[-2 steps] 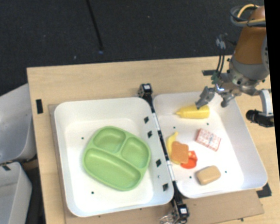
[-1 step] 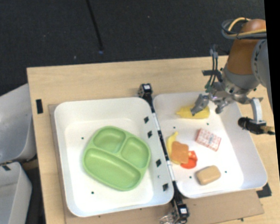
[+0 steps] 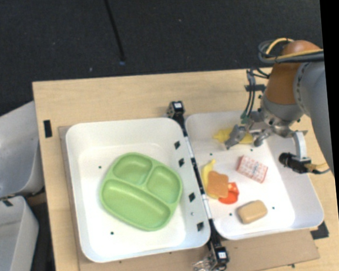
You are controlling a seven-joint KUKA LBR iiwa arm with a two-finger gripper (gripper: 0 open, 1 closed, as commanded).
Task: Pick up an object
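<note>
Tan bread-like lump (image 3: 251,211) lay at near edge of right bin (image 3: 299,206), as I saw it. Beside it, toward bin divider: red piece (image 3: 230,194) under orange slab (image 3: 217,184), yellow banana-like piece (image 3: 207,171) touching them. Pink patterned packet (image 3: 252,169) sat mid-bin, apart. Yellow item (image 3: 223,135) lay at far side, just beside gripper (image 3: 247,137). I could not tell fingers' state or whether they gripped anything. Left bin (image 3: 90,239) carried green divided plate (image 3: 141,191). Bench (image 3: 125,97) bore both bins.

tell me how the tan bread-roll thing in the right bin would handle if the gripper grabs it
The tan roll looks rounded and smooth, so it may slip or squirt out of a two-finger pinch. It lies apart from the other pieces, so a nudge would probably slide it on the bin floor. It is probably light.
</note>
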